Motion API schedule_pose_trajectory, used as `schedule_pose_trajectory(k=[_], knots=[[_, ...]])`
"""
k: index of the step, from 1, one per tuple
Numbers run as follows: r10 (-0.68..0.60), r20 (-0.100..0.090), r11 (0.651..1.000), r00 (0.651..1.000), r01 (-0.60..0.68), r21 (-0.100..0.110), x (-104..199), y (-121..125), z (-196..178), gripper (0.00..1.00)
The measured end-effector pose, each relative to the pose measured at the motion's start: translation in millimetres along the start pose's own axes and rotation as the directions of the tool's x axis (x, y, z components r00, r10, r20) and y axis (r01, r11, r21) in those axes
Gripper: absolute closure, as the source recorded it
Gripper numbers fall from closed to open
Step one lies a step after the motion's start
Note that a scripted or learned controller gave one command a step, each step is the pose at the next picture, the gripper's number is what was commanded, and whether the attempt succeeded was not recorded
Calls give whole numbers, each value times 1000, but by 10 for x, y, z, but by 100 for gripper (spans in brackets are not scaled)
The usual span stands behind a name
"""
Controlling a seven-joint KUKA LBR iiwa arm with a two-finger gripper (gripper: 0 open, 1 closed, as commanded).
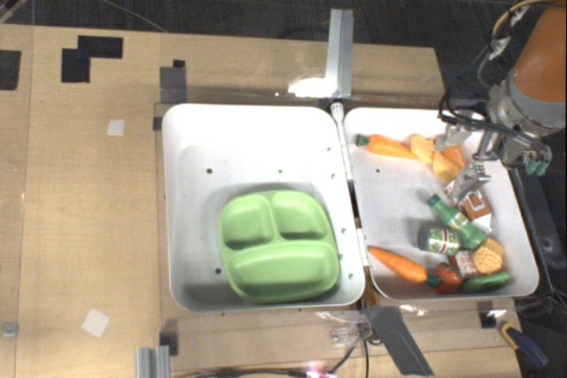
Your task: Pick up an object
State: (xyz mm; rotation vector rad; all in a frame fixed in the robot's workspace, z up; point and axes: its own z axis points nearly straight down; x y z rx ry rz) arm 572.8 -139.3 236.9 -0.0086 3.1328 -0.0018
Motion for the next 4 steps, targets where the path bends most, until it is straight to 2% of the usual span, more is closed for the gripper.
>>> schedule_pose_trajectory(k=[1,2,3,4], knots=[[-88,5,996,996,88,2,325,-466,1389,0],[-101,10,995,995,101,3,584,-426,1458,0],[-404,12,915,914,404,10,717,-40,1447,0],[-580,10,815,815,580,14,721,183,1443,0]])
